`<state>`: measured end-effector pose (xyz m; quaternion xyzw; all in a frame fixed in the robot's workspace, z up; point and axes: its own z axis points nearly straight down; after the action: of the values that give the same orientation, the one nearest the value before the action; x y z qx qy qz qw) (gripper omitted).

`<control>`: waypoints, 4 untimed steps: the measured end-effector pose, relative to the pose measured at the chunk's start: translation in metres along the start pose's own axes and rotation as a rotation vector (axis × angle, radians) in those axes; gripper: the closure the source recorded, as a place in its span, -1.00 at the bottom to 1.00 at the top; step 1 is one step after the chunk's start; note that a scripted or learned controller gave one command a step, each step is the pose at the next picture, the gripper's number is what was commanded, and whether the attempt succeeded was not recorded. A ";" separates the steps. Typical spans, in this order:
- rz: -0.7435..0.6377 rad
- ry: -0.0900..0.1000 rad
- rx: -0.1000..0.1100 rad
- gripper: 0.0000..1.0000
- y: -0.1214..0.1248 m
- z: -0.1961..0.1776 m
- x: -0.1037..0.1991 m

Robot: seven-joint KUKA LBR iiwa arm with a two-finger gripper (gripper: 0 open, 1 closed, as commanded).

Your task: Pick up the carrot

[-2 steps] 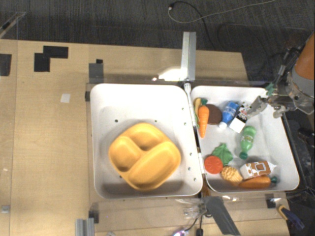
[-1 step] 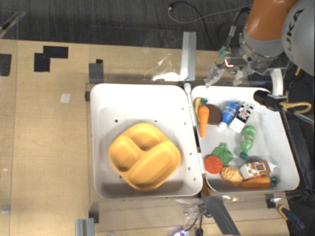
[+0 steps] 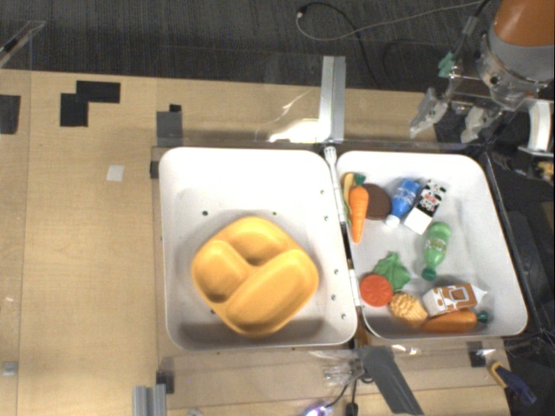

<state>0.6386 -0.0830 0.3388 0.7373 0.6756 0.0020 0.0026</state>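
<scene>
Even overhead light; glare on the white bins; soft shadows; slightly grainy.

A: What lies around the bins?
B: A pale wood surface spreads across the left and middle of the frame, with black square marks at the upper left.
A: And beyond it?
B: A dark ribbed floor runs along the top, a thin cable looping over it at upper centre. Light is even and soft.
</scene>
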 end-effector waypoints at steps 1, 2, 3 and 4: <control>0.067 0.001 -0.001 -1.00 -0.003 -0.099 0.077; -0.024 0.002 0.004 -1.00 -0.064 0.009 0.123; -0.114 0.002 0.004 -1.00 -0.126 0.079 0.233; -0.443 0.003 0.004 -1.00 -0.173 0.158 0.229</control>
<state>0.4870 0.1604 0.1794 0.5709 0.8210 0.0012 0.0003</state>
